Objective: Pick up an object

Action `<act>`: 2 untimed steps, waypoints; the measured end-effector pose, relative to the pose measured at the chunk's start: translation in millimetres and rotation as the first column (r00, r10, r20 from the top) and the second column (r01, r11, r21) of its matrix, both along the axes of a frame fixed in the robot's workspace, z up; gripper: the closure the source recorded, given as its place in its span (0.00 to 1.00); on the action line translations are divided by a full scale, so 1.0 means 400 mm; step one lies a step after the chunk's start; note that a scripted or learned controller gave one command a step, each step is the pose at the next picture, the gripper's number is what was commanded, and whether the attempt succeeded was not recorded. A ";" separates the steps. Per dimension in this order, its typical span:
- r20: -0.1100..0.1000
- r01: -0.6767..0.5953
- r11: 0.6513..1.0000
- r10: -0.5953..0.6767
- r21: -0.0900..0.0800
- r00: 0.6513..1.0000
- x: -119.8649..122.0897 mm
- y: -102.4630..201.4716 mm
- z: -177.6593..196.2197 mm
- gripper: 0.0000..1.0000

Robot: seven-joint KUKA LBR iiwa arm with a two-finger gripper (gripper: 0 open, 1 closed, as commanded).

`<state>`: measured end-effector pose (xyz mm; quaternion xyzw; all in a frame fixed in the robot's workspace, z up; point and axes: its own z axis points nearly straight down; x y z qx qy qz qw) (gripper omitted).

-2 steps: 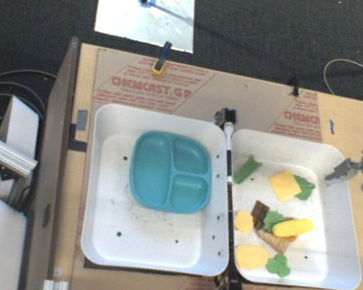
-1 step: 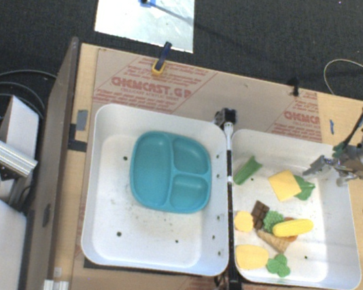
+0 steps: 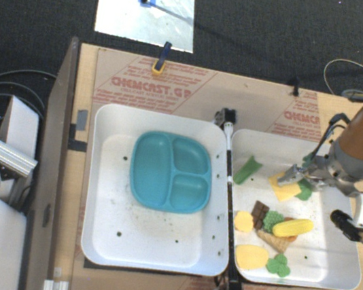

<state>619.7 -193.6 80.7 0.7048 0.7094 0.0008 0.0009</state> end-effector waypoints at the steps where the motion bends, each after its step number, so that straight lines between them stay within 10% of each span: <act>1: 0.006 -0.001 1.000 0.001 -0.002 1.000 0.115 -0.031 0.015 0.00; 2: -0.003 0.005 1.000 -0.005 0.000 1.000 0.027 -0.005 0.079 0.00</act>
